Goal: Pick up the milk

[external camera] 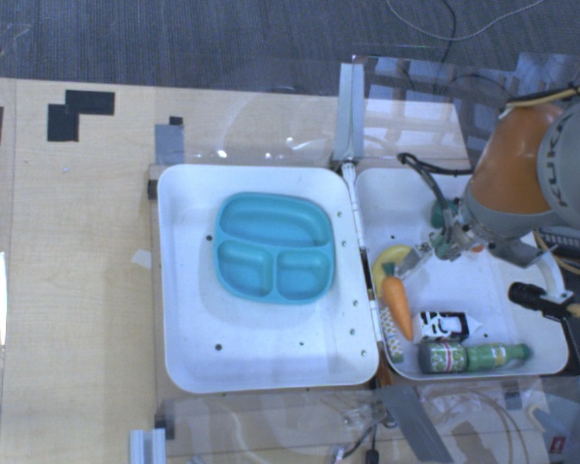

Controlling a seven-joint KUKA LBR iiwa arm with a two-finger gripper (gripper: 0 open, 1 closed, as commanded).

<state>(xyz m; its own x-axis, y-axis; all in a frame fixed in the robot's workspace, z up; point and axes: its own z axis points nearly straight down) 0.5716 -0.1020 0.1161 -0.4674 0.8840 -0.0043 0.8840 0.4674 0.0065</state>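
The milk point(444, 325) is a small white carton with black print. It lies near the front of the right bin point(522, 303), between the carrot point(397, 307) and the green bottle point(472, 358). My gripper point(427, 252) hangs over the middle of that bin, further back than the milk and apart from it, right beside the yellow banana point(393, 258). Nothing shows in its grasp.
The left bin point(188, 288) bears a blue three-part plate point(274, 246). The carrot lies along the divider between the bins. The green bottle rests on its side against the right bin's front wall. Cables and a black fitting point(536, 298) sit at the right rim.
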